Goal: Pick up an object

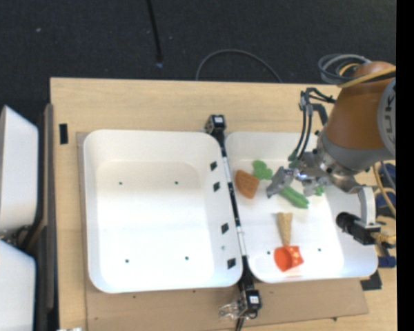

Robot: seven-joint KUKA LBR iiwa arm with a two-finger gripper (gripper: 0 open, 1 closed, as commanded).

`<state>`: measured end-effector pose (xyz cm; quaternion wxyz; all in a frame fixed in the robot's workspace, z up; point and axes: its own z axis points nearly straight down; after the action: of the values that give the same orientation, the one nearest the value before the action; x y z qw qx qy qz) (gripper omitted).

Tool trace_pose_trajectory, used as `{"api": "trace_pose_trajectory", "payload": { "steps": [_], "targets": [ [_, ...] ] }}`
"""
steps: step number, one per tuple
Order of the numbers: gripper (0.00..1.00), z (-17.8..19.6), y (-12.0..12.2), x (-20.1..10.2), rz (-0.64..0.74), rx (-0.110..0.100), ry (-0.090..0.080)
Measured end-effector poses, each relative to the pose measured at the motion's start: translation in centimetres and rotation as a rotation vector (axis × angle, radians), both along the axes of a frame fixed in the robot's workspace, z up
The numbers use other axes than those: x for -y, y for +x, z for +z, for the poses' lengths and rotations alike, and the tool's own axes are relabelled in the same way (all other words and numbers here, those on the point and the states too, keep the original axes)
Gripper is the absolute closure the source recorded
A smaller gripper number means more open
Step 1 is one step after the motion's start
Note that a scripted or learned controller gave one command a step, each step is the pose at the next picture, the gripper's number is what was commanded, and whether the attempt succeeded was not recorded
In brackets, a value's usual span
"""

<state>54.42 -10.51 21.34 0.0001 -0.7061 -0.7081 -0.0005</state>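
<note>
My gripper [295,185] hangs over the middle of the right bin [331,271], and it is open. One grey finger [276,184] points left and down. A long green piece [294,198] lies just beneath the gripper, partly covered by it; nothing is lifted off the bin floor. A second green piece [262,169] lies to the upper left of the gripper. An orange-brown lump [246,183] sits near the divider. Below the gripper lie a tan cone [285,225] and a red object [288,257].
The left bin [96,185] sits across the black-clipped divider [229,205]. The arm's orange band [355,119] looms over the right bin's far right corner. Cables run along the bench's right edge [383,205].
</note>
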Motion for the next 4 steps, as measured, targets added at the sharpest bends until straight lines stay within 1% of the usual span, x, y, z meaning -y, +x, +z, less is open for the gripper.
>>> {"api": "trace_pose_trajectory", "payload": {
  "steps": [1,2,3,4],
  "targets": [
    [0.0,-7.7,2.8,6.3,-0.006,-0.001,-0.005],
    [1.0,-6.2,2.9,6.0,-0.006,0.005,-0.002],
    [0.0,-6.2,2.9,6.0,-0.008,0.005,-0.002],
    [0.0,-11.5,1.2,5.1,-0.005,-0.004,-0.002]
  ]
}}
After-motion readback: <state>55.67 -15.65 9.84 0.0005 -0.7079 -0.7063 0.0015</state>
